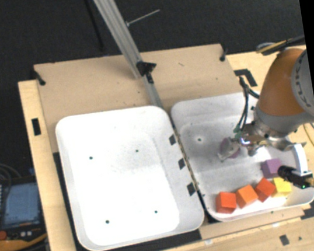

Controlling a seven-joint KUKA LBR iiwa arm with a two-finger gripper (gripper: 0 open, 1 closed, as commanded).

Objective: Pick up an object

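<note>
Orange blocks (246, 196) line the right bin's (202, 114) near wall; jaws' (230, 149) opening is too blurred to tell.

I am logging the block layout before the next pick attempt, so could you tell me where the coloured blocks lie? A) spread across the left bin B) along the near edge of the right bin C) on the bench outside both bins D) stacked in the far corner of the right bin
B: the orange blocks, the yellow block and the purple block lie by the near wall of the right bin.
</note>
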